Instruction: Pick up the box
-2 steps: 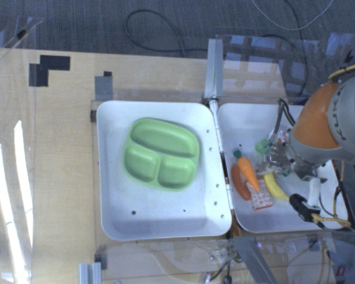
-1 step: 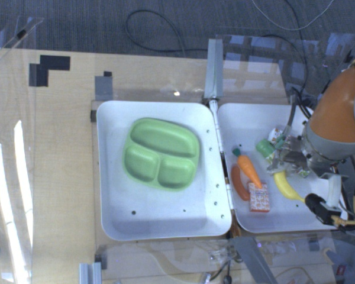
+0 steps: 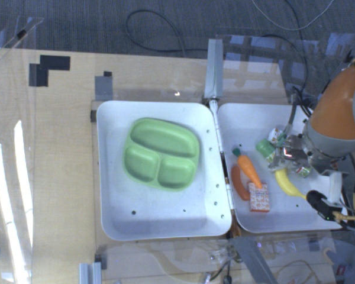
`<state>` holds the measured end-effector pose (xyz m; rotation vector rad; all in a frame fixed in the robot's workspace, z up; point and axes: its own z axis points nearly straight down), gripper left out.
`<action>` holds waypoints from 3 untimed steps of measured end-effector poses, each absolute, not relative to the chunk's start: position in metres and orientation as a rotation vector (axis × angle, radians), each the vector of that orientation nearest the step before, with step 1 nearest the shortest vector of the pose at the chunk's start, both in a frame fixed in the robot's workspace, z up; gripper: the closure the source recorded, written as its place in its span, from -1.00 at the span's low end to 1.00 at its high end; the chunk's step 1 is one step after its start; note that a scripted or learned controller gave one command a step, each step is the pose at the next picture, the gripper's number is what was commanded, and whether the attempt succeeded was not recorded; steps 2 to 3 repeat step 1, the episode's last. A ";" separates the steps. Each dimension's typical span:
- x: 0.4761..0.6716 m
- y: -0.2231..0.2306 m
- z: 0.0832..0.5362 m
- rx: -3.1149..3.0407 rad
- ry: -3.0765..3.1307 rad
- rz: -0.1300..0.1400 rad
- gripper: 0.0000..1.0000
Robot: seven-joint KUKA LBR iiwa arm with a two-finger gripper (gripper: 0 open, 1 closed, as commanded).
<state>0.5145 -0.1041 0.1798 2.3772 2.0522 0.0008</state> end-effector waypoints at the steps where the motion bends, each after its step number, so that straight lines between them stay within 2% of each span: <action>1: 0.551 -0.121 0.173 2.498 1.904 0.000 1.00; 3: 0.551 -0.121 0.173 2.498 1.904 0.000 1.00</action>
